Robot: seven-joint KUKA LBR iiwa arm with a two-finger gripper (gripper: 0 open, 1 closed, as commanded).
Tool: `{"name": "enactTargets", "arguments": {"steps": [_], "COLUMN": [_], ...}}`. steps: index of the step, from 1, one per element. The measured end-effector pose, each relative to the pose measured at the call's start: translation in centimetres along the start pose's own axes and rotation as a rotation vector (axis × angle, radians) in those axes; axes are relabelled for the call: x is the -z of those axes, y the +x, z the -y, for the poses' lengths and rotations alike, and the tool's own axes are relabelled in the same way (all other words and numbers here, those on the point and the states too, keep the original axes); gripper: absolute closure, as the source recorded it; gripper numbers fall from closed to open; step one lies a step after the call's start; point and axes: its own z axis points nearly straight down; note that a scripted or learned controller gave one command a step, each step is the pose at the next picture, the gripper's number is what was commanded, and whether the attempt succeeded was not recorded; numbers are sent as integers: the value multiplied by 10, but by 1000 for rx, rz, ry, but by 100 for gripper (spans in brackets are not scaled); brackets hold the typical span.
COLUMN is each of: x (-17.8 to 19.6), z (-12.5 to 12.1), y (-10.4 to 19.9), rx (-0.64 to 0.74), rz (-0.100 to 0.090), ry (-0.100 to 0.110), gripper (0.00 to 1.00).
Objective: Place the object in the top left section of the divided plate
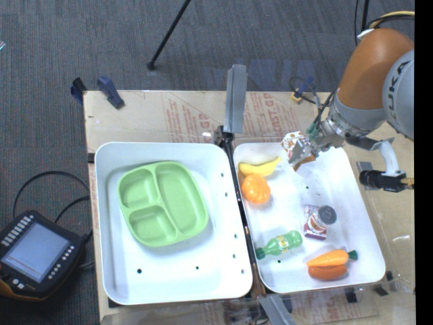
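The arm [379, 73] was cut off by the right edge. The gripper [306, 147] was too blurred to show its fingers clearly.
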Motion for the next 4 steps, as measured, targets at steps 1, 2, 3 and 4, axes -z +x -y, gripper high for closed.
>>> {"name": "enactTargets", "arguments": {"steps": [1,2,3,4], "x": [-96,-106,-113,-113], "z": [1,-3,1,-7], "y": [15,29,11,36], "rx": [-147,-369,-671,-878], "rz": [-5,5,-2,2], "ry": [16,18,18,8], "gripper": [100,100,100,100]}}
